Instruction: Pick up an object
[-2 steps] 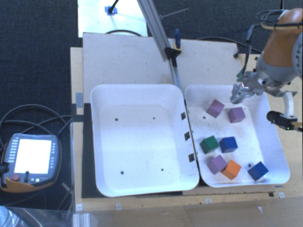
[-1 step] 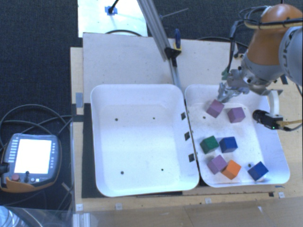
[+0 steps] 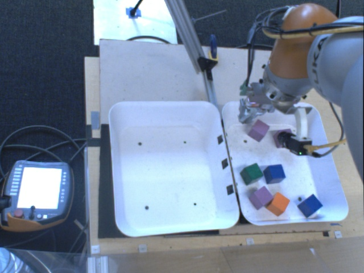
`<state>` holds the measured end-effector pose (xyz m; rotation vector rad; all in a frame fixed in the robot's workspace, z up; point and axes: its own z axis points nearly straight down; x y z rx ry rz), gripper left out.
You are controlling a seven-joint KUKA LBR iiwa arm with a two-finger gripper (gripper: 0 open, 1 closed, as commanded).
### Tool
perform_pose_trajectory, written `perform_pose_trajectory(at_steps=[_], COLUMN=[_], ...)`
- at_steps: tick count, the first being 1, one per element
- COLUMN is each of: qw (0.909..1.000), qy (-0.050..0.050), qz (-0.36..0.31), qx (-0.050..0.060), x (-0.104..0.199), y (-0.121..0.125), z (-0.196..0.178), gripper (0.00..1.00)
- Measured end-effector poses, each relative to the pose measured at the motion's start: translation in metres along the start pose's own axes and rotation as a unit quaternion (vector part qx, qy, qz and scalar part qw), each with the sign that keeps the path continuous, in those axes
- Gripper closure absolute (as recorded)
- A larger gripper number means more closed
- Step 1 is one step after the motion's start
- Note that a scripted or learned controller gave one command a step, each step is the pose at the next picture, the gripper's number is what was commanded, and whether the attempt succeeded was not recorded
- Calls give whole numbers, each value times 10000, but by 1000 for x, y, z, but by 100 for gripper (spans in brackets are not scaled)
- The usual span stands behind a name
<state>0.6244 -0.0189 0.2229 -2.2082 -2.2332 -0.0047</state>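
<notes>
My gripper (image 3: 248,114) hangs over the far left corner of the right bin (image 3: 340,193). Just to its lower right a light purple block (image 3: 259,130) lies tilted on the bin floor, close to the gripper but not held. A dark maroon block (image 3: 281,136) is partly hidden behind a white bracket on the wrist. Nearer the front lie a green block (image 3: 251,173), a blue block (image 3: 274,173), a second purple block (image 3: 261,197), an orange block (image 3: 278,203) and another blue block (image 3: 310,205).
The left bin (image 3: 115,152) sits beside the right one, their walls meeting in a ridge with black clips (image 3: 224,164). A slanted metal pole (image 3: 187,30) crosses the back board. A teach pendant (image 3: 37,195) rests off the bench at the left.
</notes>
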Motion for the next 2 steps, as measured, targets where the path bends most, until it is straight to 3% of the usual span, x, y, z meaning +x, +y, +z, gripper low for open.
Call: perform_pose_trajectory(at_steps=[2], qw=[10000], qy=[1], qz=[0], qx=[5], x=[104], y=[-4], z=[12], gripper=[100])
